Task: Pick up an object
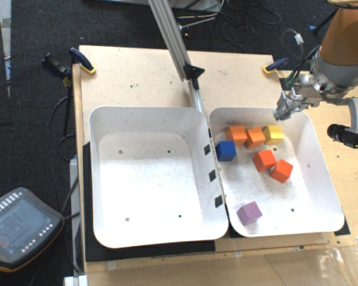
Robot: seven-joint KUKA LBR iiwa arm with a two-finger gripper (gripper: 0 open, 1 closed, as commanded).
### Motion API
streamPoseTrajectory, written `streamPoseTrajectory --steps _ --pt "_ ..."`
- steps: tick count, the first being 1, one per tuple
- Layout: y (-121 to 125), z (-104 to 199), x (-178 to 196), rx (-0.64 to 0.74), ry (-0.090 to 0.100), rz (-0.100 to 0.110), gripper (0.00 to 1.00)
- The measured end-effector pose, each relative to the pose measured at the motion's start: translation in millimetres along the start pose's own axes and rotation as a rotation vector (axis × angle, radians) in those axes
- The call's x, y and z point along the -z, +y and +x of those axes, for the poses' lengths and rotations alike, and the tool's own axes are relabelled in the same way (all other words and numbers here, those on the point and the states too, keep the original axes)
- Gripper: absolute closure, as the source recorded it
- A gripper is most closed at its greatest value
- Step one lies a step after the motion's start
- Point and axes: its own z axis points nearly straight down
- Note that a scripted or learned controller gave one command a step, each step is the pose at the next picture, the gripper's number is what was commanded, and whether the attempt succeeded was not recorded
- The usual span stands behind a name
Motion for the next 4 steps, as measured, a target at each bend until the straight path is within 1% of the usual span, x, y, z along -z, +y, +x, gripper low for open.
streamPoseTrajectory --steps 1,2,3,4 --pt "-17.6 50.6 -16.4 0.005 0.004 0.010 1.00" --pt "-38.2 107.2 -12.2 0.006 0.005 0.008 1.00" --pt "-46.3 161.2 -10.8 0.006 0.005 0.009 1.00" --pt "-61.7 204.3 -29.0 0.005 0.003 0.011 1.00"
